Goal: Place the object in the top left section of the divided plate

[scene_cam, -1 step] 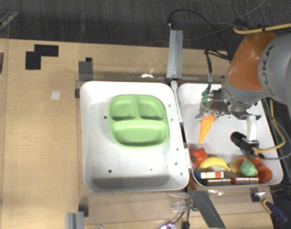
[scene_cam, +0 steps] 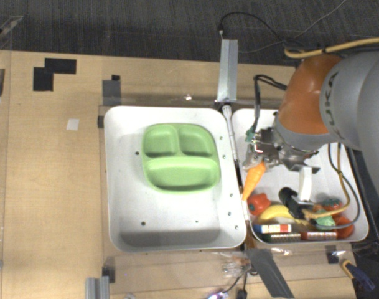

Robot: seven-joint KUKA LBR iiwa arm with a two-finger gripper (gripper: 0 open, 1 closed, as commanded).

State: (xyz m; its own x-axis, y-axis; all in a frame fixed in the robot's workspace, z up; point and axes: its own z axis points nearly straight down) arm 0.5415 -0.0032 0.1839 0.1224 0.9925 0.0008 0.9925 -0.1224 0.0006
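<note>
The green divided plate (scene_cam: 180,156) lies in the left white bin (scene_cam: 124,229), two small sections at its far side and one long section nearer me. Its top left section (scene_cam: 160,139) holds nothing. My gripper (scene_cam: 264,161) hangs over the left part of the right bin (scene_cam: 357,229), below the arm's orange band. An orange toy carrot (scene_cam: 254,178) hangs tilted from it, thick end up between the fingers, its tip over the wall between the two bins. The gripper stands right of the plate, about a plate's width from the top left section.
Several toys lie at the near end of the right bin: a red piece (scene_cam: 259,202), a yellow banana (scene_cam: 275,213), a black piece (scene_cam: 291,199), a white piece (scene_cam: 305,183) and a green piece (scene_cam: 325,220). A metal post (scene_cam: 227,70) rises behind the bins.
</note>
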